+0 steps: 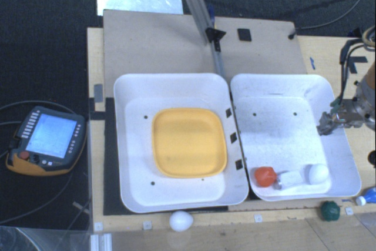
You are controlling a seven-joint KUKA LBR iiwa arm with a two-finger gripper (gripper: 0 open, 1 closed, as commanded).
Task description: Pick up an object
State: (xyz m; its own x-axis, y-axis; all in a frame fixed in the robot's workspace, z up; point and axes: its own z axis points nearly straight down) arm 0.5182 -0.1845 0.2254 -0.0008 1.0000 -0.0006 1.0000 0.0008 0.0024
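The bench (264, 38) is carrying two white bins; the gripper (326, 124) is hovering over the right bin (276, 97) — finger state I cannot tell — with the red ball (264, 176) lying well below-left, untouched.

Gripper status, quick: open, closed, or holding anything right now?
Gripper: cannot be told. It sits over the right bin's right edge, apart from the red object and white ball along the front wall.
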